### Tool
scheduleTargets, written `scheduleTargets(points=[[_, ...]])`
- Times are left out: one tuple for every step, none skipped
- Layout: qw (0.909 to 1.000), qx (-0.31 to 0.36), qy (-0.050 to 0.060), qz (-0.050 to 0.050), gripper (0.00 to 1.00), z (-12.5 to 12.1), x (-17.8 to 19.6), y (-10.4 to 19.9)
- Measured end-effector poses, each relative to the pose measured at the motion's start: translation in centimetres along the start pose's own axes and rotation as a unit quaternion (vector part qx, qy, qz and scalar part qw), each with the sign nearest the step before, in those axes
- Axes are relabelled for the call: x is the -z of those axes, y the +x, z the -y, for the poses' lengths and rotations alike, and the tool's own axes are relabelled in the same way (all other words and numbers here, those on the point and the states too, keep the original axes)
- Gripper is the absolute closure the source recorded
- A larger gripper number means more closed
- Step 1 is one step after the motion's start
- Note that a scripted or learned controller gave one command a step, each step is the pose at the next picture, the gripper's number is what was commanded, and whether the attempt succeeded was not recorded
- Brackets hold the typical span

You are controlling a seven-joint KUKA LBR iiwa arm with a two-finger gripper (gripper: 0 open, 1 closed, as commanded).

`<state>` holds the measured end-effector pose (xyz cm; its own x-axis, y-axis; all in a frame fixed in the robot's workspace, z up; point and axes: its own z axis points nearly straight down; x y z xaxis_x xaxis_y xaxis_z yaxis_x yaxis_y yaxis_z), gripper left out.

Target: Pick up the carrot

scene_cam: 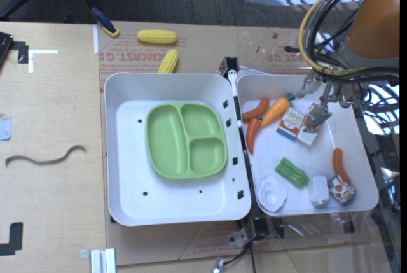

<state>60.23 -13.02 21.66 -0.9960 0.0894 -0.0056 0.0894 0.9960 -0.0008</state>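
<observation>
My tool (318,114) hangs over the upper part of the right bin (364,157), just above a small red, white and blue carton (294,125) that lies tilted on the bin floor. I cannot tell whether the tool is open or closed from this angle; nothing shows clearly between its tips. My arm comes in from the right, its orange band (375,20) high in the corner with a loop of black and yellow cables (318,17) beside it.

The carrot (275,111) lies in the same bin, to the left of the tool and apart from it, pointing down to the left with its green top up and to the right. Two red sausages (253,122) sit just beside it near the bin's left wall. Lower in the bin are a green bean pod (291,172), a white cup-like piece (271,195), another red sausage (340,165), and two small containers (331,190) near the bottom right corner.

The left bin (121,157) holds a green divided plate (187,140). On the surface above it lie two yellow corn cobs (161,49).
</observation>
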Motion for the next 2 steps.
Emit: scheduleTargets(points=[[0.9974,-0.072,0.000,0.000,0.00,-1.2,-7.5,-3.1],[0.9841,-0.178,0.000,0.000,0.00,-2.8,-12.3,-3.9]])
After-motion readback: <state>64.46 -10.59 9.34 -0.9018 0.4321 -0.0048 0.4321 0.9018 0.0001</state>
